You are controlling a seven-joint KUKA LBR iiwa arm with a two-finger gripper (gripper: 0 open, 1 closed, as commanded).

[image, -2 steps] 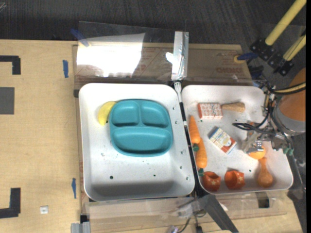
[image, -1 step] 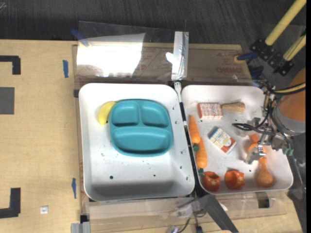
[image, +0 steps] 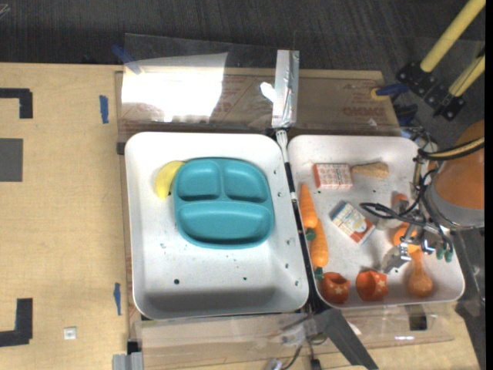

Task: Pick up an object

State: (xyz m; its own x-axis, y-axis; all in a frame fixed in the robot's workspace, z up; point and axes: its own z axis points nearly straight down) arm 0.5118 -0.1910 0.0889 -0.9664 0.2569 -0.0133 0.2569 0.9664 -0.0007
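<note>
The right bin [image: 454, 295] holds several toy foods. A long orange carrot [image: 312, 226] lies along its left wall, and two red tomatoes [image: 335, 286] [image: 371, 284] sit at the front. An orange pear-shaped piece [image: 420, 278] lies at the front right. A pink-white carton [image: 333, 176] and a tan bread piece [image: 371, 170] lie at the back, with a small tilted carton [image: 352, 222] in the middle. My gripper [image: 400, 254] hangs low over the bin's right side, just above the pear-shaped piece and right of the tilted carton. Cables hide part of it.
The left bin [image: 154, 276] carries a teal divided plate [image: 223, 203] with a yellow item [image: 164, 177] tucked under its left edge. The arm's orange band [image: 466, 183] looms over the right bin's right wall. A clear divider stands behind the bins.
</note>
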